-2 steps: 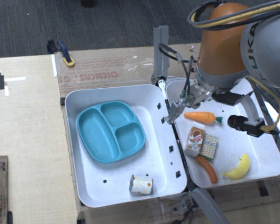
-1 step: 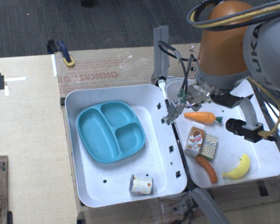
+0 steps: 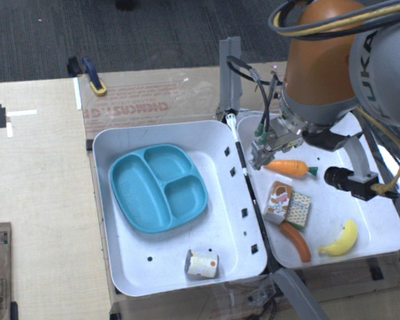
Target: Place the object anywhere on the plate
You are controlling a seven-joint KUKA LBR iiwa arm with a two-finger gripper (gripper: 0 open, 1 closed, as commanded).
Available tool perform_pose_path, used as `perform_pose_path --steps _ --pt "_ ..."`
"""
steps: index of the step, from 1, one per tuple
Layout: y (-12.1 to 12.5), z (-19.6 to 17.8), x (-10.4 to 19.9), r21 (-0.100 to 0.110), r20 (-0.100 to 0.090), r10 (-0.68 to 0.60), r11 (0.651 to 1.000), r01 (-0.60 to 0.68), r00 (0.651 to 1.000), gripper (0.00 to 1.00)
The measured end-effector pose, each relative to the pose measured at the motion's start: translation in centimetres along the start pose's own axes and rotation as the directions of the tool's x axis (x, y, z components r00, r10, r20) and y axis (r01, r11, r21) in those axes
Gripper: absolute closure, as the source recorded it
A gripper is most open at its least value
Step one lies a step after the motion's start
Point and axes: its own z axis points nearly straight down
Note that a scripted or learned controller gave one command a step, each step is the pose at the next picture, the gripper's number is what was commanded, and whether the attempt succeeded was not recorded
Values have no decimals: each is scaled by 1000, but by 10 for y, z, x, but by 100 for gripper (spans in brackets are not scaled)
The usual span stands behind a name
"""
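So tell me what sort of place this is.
Probably a robot test bench in a lab, not a kitchen. A grey arm reaches over two white bins: toy food like a carrot and banana in one, a blue plate in the other. Tape marks the bench.

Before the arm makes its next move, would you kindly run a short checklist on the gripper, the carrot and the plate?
1. Blue plate lies flat in the left bin: ok.
2. Plate compartments free to receive an object: ok.
3. Gripper sits low over the right bin, beside the carrot: ok.
4. Carrot held by the gripper: cannot tell.
5. Small cup lies apart from the plate: ok.
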Motion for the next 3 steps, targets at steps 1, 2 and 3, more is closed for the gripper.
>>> perform_pose_path --steps 1,2,3 --pt "-44 -67 19 -7 1 -259 966 259 966 100" --pt "48 -24 85 -6 0 -399 917 399 917 100" --pt "25 -5 126 -4 0 -389 921 389 921 100"
